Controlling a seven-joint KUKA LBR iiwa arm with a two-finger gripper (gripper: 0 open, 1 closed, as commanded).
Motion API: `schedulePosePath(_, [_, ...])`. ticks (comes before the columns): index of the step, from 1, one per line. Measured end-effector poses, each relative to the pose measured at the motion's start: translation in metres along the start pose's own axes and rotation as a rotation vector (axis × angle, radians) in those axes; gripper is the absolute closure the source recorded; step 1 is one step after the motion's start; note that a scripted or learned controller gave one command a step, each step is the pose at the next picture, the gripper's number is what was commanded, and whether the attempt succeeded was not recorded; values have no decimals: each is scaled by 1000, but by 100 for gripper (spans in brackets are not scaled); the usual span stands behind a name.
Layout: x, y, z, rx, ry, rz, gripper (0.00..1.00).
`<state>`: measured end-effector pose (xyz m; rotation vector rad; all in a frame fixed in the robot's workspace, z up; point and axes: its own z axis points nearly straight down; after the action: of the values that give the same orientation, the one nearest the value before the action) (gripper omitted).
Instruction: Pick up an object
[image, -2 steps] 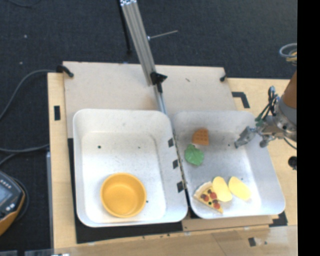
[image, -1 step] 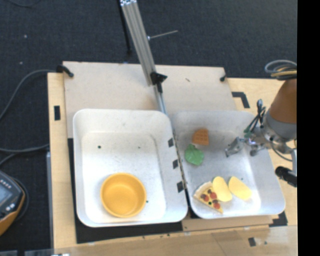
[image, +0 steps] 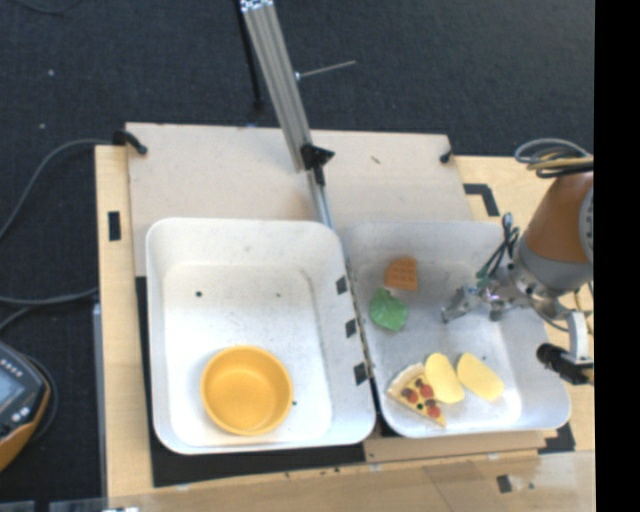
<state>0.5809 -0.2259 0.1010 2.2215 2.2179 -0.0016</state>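
Observation:
My gripper (image: 476, 306) hangs over the right bin (image: 540, 405), right of its middle, open with nothing between its fingers. To its left lie a small orange-brown piece (image: 402, 273) and a green leaf-like piece (image: 389, 311). Below it, towards the bin's front, are a pizza slice (image: 413, 392) and two yellow pieces (image: 443, 378) (image: 480, 377) side by side. The gripper touches none of them.
In the left bin (image: 240, 250) a yellow bowl (image: 246, 389) stands at the front. A metal rail (image: 285, 90) slants down from the top to the gap between the bins. The arm's orange band (image: 560, 215) is at the right edge.

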Motion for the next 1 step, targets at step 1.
schedulePosePath(1, [-1,1,-12,-5,-1,2,100])
